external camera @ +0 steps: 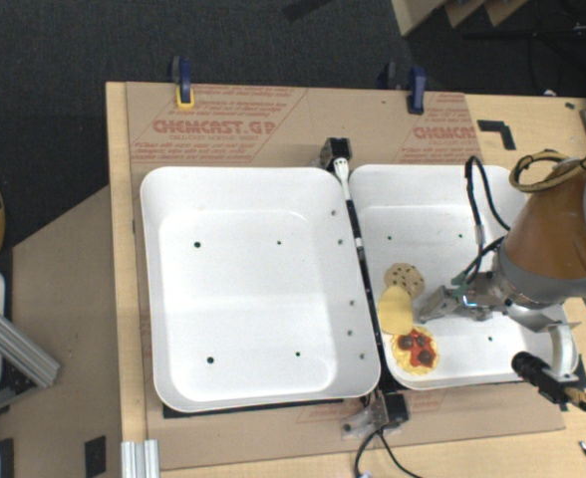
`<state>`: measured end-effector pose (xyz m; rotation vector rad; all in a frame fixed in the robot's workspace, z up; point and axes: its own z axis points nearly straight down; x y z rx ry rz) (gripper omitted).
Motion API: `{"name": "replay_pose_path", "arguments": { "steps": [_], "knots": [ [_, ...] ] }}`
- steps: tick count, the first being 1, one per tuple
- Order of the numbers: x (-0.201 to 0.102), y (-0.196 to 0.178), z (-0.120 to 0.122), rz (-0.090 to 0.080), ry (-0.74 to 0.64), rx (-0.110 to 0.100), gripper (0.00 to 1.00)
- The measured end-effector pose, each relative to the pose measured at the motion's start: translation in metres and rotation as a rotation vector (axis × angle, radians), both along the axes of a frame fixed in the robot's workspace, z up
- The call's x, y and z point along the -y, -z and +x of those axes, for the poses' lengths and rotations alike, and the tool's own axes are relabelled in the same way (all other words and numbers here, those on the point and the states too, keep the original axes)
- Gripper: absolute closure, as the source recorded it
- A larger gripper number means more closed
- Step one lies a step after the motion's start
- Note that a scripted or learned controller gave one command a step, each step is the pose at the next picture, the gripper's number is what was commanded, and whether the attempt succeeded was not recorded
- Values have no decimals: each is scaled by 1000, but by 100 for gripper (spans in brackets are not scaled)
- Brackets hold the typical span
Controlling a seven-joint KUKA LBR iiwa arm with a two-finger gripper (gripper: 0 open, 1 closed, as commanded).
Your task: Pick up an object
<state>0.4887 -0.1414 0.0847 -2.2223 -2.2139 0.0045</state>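
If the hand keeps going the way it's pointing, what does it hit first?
The hand points left across the right bin, so probably the yellow piece just ahead of it, though its height above it is unclear.

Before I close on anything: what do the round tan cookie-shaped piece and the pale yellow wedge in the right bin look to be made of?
The round tan cookie-shaped piece looks like matte moulded plastic or foam play food; its dark dots are evenly spaced. The pale yellow wedge looks like smooth plastic, uniform in colour with a soft sheen. Both lie in the glossy white right bin, probably thin formed plastic, beside the gripper.

Two white bins [248, 192]; one cookie [403, 275]; one yellow piece [395, 312]; one red-topped piece [416, 350].
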Motion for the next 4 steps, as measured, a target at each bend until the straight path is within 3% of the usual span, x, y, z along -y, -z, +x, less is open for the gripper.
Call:
{"name": "replay_pose_path", "arguments": {
  "steps": [1,2,3,4],
  "knots": [
    [-71,-126,33,-2,-13,20,0],
    [-48,5,15,1,2,2,0],
    [-17,-1,119,-5,-6,15,0],
    [-47,-1,179,-3,-9,13,0]
  ]
}}
